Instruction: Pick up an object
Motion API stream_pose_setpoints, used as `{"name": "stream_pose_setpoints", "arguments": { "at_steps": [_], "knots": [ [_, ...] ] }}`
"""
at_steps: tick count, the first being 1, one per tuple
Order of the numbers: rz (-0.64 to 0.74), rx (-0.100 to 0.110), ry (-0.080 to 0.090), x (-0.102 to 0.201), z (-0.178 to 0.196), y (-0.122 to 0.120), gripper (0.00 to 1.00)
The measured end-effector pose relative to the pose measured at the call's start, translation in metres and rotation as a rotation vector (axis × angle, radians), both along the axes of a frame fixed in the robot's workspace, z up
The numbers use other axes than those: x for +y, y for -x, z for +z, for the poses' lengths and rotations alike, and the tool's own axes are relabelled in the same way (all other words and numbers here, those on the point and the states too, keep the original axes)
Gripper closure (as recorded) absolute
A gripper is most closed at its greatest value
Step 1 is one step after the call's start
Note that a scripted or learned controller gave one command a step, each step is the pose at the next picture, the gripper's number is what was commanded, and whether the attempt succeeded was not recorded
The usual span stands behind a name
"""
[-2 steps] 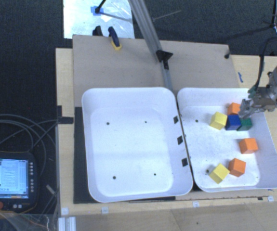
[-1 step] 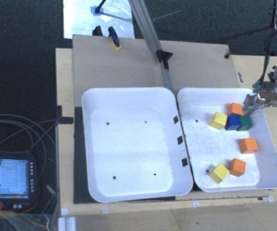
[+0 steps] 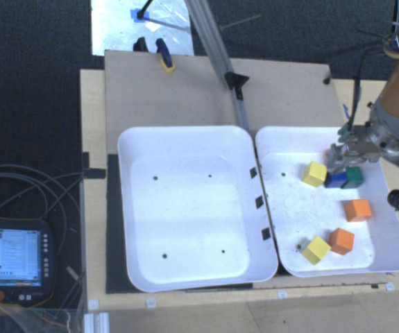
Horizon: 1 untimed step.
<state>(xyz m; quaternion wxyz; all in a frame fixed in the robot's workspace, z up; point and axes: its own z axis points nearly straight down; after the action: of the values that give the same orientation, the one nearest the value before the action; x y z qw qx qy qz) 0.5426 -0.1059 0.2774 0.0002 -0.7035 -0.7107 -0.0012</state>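
Claw hovering low over a cluster of blocks in the right bin (image 3: pixel 386 255).

The claw (image 3: pixel 343 159) is sitting just above the blue block (image 3: pixel 335 180), with the green block (image 3: pixel 354 177) right beside it and a yellow block (image 3: pixel 315 174) just to its left; whether it is open or closed I cannot tell. Two orange blocks (image 3: pixel 357 209) are lying nearer the camera, well apart from the claw.

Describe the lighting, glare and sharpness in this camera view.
Camera view: even, soft lighting; faint shadows inside the left bin; bright glare on the shiny sheet at top; the pincer over the right bin looks slightly blurred; blocks are sharp.
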Motion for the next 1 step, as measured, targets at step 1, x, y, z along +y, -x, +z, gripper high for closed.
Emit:
{"name": "stream_pose_setpoints", "arguments": {
  "at_steps": [1],
  "knots": [
    [0.0,0.0,0.0,0.0526,-0.0106,0.0034,1.0]
  ]
}}
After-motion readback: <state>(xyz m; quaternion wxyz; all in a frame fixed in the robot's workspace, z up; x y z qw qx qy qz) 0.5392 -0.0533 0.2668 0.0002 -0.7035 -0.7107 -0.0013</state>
